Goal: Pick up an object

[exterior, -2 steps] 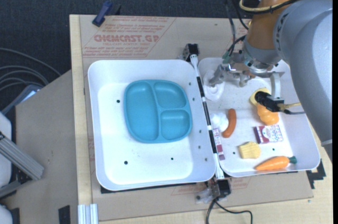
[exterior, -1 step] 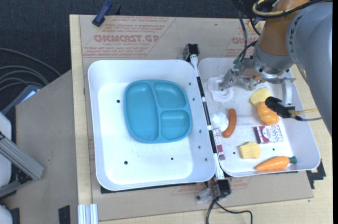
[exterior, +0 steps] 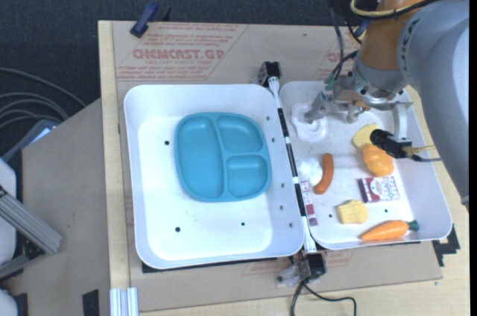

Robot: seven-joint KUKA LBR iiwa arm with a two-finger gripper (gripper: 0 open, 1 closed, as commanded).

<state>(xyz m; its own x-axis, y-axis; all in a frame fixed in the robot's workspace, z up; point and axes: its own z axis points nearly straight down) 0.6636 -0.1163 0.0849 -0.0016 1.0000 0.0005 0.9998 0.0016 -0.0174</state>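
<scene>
The right bin (exterior: 428,191) holds several small items. There is a white lump (exterior: 310,127) near its top left corner, a red-orange sausage (exterior: 325,173) beside a small white piece (exterior: 308,171), and a yellow-and-orange fruit shape (exterior: 374,152). Nearer the front lie a small printed box (exterior: 380,189), a yellow wedge (exterior: 352,212) and a carrot (exterior: 386,231). My gripper (exterior: 328,104) hangs low over the bin's top left part, just above and right of the white lump. The grey arm with its orange band (exterior: 391,16) comes in from the upper right.
The left bin (exterior: 149,217) carries a blue divided plate (exterior: 222,156). A black clamp (exterior: 270,71) sits at the top of the ridge between the bins. A small blue object (exterior: 146,19) lies at the bench's far left corner. Cables (exterior: 30,102) lie at the left.
</scene>
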